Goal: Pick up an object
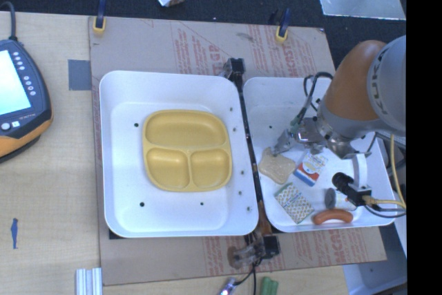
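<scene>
Meanwhile, the claw (286, 142) hovers low in the right bin (266, 97) just above a tan biscuit (276, 166); whether its jaws are apart cannot be told.

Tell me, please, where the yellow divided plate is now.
The yellow divided plate lies in the middle of the left white bin in the camera view, across the divider from the right bin, where the gripper is.
</scene>
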`<state>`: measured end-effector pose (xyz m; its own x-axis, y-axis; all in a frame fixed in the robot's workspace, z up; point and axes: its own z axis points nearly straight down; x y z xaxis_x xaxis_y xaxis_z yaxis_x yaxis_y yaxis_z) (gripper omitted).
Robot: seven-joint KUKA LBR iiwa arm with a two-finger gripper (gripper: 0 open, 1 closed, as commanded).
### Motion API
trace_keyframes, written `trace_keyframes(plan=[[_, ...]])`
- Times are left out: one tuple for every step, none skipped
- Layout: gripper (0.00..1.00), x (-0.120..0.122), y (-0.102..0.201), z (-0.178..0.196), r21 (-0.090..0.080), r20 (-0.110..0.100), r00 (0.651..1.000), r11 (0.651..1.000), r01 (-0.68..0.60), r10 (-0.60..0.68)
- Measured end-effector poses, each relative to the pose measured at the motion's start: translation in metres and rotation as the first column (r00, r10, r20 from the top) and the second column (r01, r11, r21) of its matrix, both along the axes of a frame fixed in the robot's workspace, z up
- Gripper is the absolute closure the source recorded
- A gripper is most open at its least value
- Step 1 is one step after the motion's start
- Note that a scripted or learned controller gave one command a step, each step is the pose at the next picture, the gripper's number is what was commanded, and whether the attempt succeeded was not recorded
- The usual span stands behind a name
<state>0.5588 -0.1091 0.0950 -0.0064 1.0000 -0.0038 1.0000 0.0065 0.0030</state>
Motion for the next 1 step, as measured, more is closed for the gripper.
trace_keyframes(plan=[[0.00, -0.0272, 0.0099, 0.0007, -0.003, 0.007, 1.000, 1.000, 0.000, 0.000]])
